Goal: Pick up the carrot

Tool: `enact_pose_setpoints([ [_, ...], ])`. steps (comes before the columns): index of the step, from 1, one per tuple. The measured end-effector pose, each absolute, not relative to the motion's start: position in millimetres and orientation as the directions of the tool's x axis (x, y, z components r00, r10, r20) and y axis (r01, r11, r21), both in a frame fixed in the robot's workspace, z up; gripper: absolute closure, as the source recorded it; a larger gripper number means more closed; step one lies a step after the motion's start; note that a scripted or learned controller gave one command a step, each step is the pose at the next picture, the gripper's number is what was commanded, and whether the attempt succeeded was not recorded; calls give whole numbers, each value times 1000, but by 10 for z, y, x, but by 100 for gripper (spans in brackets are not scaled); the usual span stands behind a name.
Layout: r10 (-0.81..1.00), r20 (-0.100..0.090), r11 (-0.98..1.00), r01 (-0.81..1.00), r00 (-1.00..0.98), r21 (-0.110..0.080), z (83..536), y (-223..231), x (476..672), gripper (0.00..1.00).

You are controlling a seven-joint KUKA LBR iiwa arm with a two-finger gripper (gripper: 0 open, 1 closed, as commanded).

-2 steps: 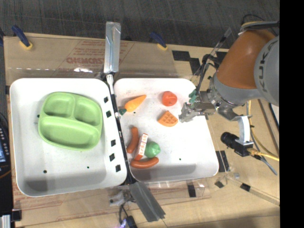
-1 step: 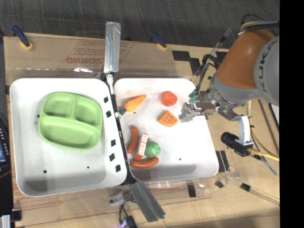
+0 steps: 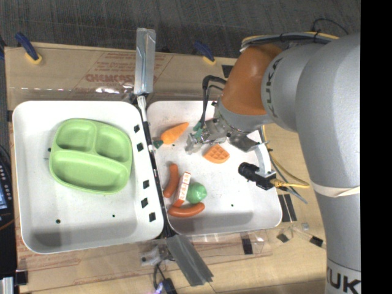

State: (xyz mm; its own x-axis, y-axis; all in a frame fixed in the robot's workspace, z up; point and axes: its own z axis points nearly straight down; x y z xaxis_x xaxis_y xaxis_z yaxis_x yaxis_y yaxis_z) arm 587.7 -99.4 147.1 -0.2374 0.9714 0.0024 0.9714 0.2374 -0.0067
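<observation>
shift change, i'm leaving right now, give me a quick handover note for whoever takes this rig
Pincer: low in the right bin, just right of the carrot; open or shut cannot be told from the camera view.
Carrot: lying in the right bin's upper left, near the divider, not between the fingers.
Also in that bin: waffle piece, two sausages, green round item.
Left bin: green divided plate.
Done: approach to the carrot.
Left: grasp the carrot and lift it.
</observation>
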Motion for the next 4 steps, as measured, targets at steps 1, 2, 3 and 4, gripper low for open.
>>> enact_pose_setpoints([
  [1, 820, 1, 572, 820, -572, -2, 911, -944, 6294, 0],
  [2, 911, 7, 413, 911, -413, -10, 905, -1053, 6545, 0],
  [3, 940, -1, 341, 940, -341, -1, 926, -1606, 6570, 0],
  [4, 997, 2, 82, 997, -82, -9, 904, -994, 6556, 0],
])
